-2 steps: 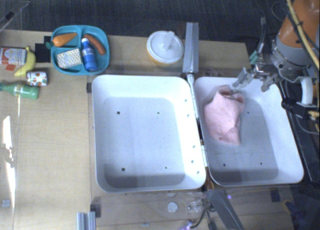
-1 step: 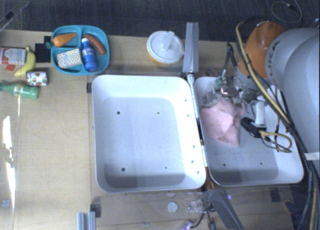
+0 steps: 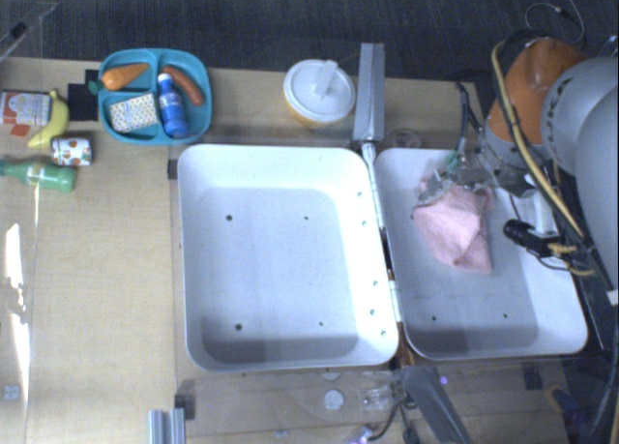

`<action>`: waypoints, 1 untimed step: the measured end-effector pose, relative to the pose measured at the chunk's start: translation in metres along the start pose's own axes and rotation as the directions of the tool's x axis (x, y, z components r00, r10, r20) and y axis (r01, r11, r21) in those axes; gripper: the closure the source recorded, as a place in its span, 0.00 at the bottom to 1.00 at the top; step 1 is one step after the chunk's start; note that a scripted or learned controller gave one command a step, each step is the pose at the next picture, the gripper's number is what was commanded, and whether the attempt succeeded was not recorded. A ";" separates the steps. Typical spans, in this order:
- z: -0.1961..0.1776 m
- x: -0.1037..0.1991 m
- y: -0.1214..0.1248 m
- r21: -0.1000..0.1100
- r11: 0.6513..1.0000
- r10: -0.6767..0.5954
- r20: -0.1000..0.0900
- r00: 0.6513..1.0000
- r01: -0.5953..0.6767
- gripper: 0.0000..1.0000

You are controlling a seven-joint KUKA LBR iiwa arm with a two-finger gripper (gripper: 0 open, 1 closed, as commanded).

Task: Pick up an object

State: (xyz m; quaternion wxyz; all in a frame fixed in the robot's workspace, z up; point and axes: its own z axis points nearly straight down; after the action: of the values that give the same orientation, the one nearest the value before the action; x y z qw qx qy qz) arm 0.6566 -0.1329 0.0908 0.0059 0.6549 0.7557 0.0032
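Over the right bin [image 3: 464, 336] I see a soft, crumpled pink cloth [image 3: 455, 227] bunched beneath my gripper [image 3: 462, 173], its top edge touching the metal tips. Cables and wrist crowd the fingers, so I cannot tell their spread.

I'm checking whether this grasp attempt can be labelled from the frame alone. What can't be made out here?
- Gripper, camera view: whether it grips the pink cloth is unclear; wrist and cables crowd it.
- Arm: cut off by the right edge.
- Small can and carton, far left: labels too small to read.
- Blue divided tray: contents too small to identify surely.
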 end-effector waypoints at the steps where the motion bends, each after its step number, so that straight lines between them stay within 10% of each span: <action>1: 0.000 0.036 0.015 0.009 0.995 -0.100 0.000 0.995 0.100 0.00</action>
State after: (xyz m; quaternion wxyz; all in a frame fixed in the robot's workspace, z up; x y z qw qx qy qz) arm 0.6666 -0.0948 0.0905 0.0031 0.6163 0.7875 -0.0007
